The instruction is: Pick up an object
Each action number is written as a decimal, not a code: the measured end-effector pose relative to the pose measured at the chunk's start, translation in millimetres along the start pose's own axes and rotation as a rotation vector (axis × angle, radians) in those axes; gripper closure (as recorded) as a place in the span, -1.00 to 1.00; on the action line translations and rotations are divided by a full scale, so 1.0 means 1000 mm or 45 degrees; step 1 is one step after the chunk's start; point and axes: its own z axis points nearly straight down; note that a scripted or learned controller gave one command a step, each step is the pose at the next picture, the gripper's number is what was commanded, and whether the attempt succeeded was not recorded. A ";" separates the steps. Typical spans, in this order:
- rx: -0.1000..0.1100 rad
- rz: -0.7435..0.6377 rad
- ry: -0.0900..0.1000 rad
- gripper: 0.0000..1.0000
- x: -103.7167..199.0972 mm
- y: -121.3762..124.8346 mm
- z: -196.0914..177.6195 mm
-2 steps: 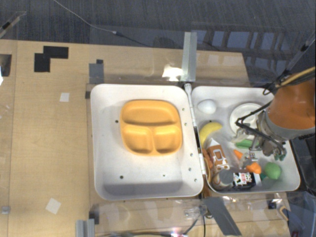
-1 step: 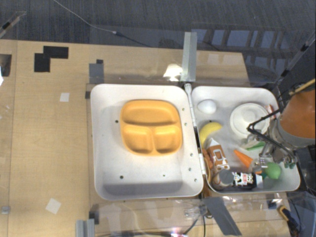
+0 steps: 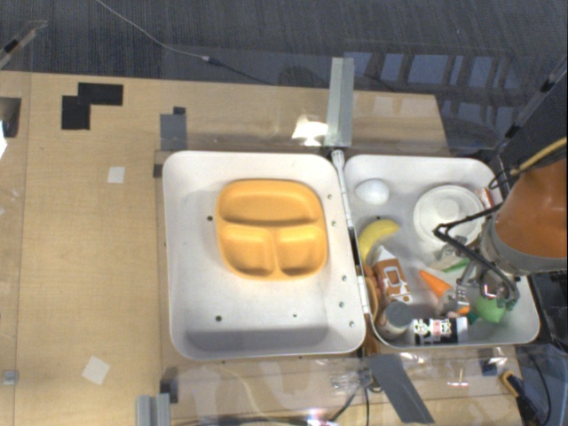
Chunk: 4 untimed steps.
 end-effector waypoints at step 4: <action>-0.002 -0.014 -0.015 -1.00 -0.005 0.003 -0.022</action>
